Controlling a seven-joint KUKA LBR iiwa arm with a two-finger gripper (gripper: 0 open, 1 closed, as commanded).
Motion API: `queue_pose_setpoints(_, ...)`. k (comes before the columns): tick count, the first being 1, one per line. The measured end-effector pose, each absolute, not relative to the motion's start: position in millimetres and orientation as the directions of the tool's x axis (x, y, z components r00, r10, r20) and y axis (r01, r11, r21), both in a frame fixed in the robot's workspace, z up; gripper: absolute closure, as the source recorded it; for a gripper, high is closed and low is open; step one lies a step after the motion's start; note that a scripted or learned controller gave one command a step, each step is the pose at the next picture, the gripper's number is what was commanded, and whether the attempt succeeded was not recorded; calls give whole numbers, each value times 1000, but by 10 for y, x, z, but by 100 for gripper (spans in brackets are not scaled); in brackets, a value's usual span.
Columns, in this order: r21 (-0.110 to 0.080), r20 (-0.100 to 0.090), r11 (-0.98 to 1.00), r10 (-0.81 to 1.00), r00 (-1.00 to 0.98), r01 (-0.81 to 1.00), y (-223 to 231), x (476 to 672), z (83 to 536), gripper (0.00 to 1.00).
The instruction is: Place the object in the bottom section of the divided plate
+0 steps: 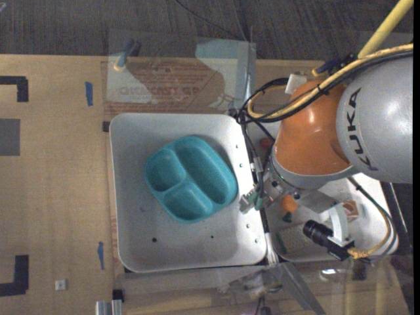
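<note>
Nearest the camera, the right bin lies largely under the grey arm and its orange band. A small orange object sits in this bin just beside the wrist, partly hidden; judged small, light and rounded, best taken across its middle, though its stiffness cannot be told. The gripper hangs over the wall between the bins; whether it is apart or together cannot be told, and nothing is seen held. In the left bin, smooth white plastic, rests the teal divided plate, glossy, rounded, three sections, all vacant. Beyond, a clear sheet on the wooden bench
</note>
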State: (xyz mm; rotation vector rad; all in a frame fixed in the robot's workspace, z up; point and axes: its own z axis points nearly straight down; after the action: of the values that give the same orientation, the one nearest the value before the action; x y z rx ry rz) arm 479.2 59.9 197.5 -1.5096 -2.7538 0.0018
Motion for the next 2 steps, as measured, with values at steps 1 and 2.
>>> queue_pose_setpoints(1, -2, 2, 585, 811, -585, 811, 914, 4792, 1842, 100)
queue_pose_setpoints(2, -3, 1, 361, 933, -361, 933, 1412, 4786, 1561, 100)
